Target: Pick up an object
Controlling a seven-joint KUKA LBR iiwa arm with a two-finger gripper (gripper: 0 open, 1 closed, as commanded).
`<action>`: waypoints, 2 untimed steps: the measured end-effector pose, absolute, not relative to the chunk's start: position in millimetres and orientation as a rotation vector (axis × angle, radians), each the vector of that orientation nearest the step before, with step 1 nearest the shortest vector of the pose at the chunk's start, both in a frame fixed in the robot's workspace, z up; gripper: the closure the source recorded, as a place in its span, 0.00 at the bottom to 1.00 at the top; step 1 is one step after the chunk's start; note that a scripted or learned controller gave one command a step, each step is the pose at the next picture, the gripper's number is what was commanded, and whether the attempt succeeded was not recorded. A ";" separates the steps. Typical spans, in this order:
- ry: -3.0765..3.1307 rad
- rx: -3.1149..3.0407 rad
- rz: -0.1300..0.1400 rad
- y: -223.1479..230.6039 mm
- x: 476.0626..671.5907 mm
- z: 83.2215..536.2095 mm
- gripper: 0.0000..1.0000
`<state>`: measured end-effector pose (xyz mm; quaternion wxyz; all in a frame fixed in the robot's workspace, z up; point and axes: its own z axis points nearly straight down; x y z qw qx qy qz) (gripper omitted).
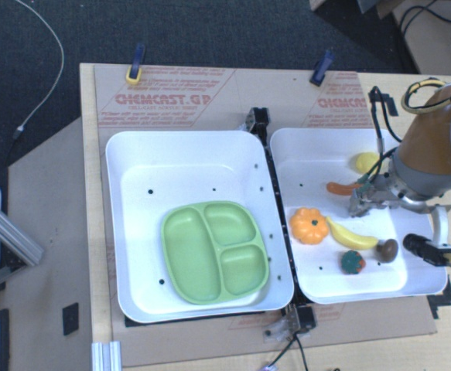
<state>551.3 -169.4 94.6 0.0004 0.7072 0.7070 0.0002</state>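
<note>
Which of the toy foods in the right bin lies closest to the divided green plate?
The orange pumpkin, at the right bin's left edge beside the divider. The banana, carrot, lemon and the others lie farther right of the green plate.

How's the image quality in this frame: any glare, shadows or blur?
Camera view: even, soft lighting; white bins bright but unclipped, green divided plate crisp with faint shadow. Orange pumpkin and banana sharp. Arm wrist slightly soft; gripper detail muddy.
</note>
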 end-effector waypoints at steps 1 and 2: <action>2.217 2.218 0.004 -171.6 542.6 149.8 1.00; 2.218 2.216 0.004 -172.3 545.9 196.2 1.00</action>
